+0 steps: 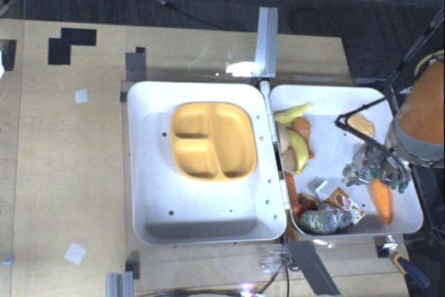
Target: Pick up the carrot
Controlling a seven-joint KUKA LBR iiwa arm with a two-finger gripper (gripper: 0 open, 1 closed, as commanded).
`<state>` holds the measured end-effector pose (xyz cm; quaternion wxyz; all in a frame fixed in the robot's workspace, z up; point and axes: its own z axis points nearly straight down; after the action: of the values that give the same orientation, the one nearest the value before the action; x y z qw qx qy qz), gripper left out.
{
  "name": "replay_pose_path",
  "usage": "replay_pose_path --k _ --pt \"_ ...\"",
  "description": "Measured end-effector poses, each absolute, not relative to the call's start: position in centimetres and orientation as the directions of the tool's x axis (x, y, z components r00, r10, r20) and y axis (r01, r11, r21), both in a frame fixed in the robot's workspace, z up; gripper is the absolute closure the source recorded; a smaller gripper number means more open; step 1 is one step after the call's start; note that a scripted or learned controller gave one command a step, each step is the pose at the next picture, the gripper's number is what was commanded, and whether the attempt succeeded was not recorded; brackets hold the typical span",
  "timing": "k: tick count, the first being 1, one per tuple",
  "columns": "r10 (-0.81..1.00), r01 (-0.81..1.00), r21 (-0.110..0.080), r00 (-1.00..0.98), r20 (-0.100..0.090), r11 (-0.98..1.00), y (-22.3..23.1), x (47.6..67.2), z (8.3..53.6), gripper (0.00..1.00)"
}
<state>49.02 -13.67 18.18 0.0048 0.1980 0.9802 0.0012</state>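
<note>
The carrot (pixel 382 201) is orange with a green top and lies near the front right corner of the right bin (pixel 327 97), pointing toward the front wall. My gripper (pixel 366 169) hangs low over the bin, just left of and above the carrot's green end. It is close to the carrot or touching it, and I cannot make out which. The grey arm with its orange band (pixel 424 111) reaches in from the right edge.
The right bin also holds two bananas (pixel 297 148), a reddish fruit (pixel 301 126), a tan piece (pixel 361 125), a snack packet (pixel 343 199), a crumpled bottle (pixel 324 220) and a small pale block (pixel 320 186). A yellow divided plate (pixel 212 139) sits in the left bin (pixel 149 170).
</note>
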Motion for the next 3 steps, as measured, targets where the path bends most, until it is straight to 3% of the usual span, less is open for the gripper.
replay_pose_path --k 1,2,3 --pt "0.247 0.247 0.001 -0.969 -0.007 0.969 -14.4 48.9 15.8 1.0" --pt "0.274 0.274 0.003 -0.961 -0.02 0.962 -10.4 49.1 27.3 1.0" --pt "0.325 0.325 0.001 -0.945 -0.023 0.946 -15.7 49.3 12.7 1.0"
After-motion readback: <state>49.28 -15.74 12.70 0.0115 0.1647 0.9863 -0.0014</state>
